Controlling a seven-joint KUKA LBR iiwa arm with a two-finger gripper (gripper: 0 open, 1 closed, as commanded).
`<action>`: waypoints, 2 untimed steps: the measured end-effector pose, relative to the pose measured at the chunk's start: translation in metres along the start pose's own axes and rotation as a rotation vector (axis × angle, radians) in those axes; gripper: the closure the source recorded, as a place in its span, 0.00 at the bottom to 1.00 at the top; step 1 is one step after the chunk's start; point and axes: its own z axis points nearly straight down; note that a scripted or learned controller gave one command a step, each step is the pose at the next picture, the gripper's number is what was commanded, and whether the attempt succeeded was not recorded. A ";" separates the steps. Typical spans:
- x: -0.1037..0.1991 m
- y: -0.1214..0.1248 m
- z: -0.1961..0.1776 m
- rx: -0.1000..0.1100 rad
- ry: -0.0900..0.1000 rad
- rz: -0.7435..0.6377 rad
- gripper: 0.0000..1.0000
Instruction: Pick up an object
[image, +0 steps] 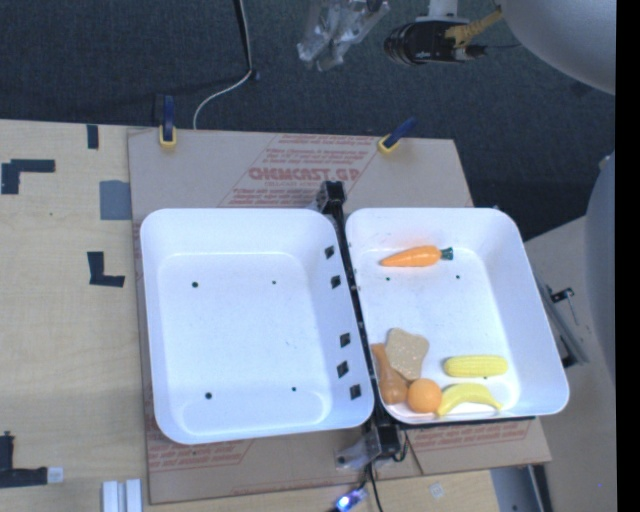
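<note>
The right bin (520, 290) holds several toy foods. An orange carrot (410, 257) lies near its far side. At the near edge sit a tan bread slice (407, 351), a brown roll (388, 380) partly under it, an orange ball (424, 396), a yellow corn cob (474, 367) and a yellow banana (468, 401). My gripper (333, 32) hangs blurred at the top of the view, high over the dark floor beyond the bench and well away from both bins. Nothing shows in it.
The left bin (160, 300) stands beside the right one, joined by a black clip strip (342, 300). Both rest on a cardboard sheet (290, 170) held by yellow and blue clamps. The grey arm (570, 35) fills the top right corner.
</note>
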 end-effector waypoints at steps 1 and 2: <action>0.054 -0.001 0.000 0.000 0.000 0.000 1.00; 0.077 0.000 -0.001 0.000 -0.001 0.003 1.00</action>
